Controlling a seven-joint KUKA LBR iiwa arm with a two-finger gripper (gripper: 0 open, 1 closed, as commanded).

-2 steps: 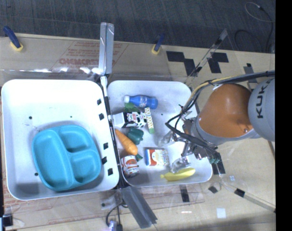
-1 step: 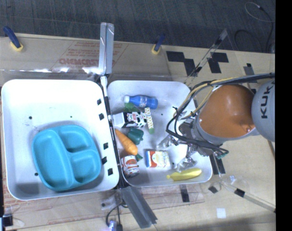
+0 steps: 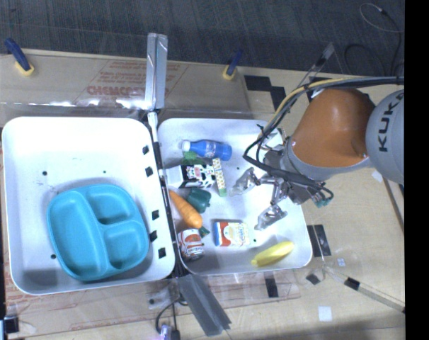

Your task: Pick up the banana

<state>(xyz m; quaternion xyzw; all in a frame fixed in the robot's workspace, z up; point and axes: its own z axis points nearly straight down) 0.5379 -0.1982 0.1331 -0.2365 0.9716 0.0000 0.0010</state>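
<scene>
1. Two white bins (image 3: 30,140).
2. One blue tray (image 3: 98,229).
3. One banana (image 3: 272,253).
4. One carrot (image 3: 185,209).
5. One blue bottle (image 3: 207,149).
6. One can (image 3: 191,244).
7. One small carton (image 3: 230,233).
8. Two blue clamps (image 3: 19,57).

The wooden bench (image 3: 356,261) carries two white bins side by side, the left bin (image 3: 23,190) touching the right bin (image 3: 299,225).

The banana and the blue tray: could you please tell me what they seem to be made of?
The banana looks like smooth moulded plastic, evenly yellow with a slight sheen, though real fruit cannot be ruled out. The blue tray looks like matte moulded plastic, with rounded compartments.
</scene>
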